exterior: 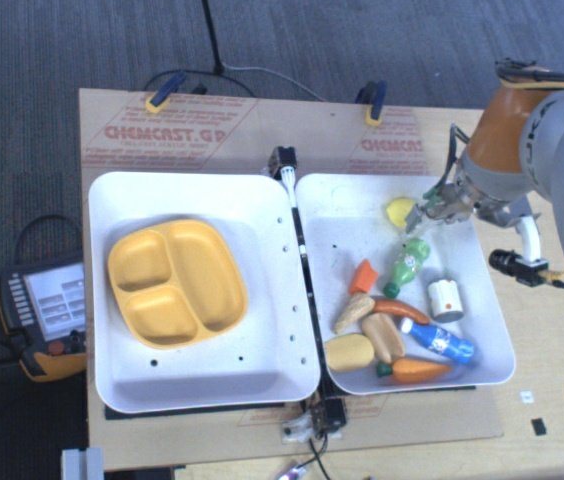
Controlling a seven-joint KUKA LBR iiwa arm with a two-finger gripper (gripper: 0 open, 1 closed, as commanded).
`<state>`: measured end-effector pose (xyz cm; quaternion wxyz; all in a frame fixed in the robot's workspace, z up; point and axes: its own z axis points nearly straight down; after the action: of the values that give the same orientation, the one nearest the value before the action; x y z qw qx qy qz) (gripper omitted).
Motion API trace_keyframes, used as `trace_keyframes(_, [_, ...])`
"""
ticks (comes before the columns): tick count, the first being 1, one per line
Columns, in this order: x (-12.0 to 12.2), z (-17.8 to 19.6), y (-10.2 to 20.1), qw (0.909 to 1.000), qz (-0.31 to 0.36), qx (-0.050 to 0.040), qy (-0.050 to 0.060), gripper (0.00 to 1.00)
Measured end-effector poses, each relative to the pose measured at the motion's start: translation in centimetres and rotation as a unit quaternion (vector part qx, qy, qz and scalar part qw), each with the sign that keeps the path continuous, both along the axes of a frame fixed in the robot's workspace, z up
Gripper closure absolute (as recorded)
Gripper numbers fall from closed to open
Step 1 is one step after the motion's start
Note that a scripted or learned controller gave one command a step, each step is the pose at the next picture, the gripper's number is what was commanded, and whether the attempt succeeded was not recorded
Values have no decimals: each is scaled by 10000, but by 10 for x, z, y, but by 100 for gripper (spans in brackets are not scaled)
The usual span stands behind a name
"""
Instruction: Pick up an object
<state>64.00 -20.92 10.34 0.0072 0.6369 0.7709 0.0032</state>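
While my claw (pixel 420 218), its grip unreadable, hung by one lemon (pixel 399 211), two bins (pixel 112 193) sat on board (pixel 172 133) stamped "CHEMCAST GP"; one held one yellow tray (pixel 175 281).

Dark grey carpet floor (pixel 82 28); black cable (pixel 209 28) across it.

1 fixed overhead camera, slanted down on both bins (pixel 102 268).

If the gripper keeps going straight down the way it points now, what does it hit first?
Most likely the yellow object in the right bin: the gripper sits right beside it, tips aimed down and left toward it. Depth is hard to judge from this view, so it may land on the bin floor just next to it.
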Motion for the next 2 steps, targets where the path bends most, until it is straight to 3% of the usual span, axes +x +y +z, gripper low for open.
trace_keyframes(1, [0, 0, 0, 10000, -1, 0, -3, 0])
trace_keyframes(2, [0, 10, 0, 10000, 1, -2, -3, 100])
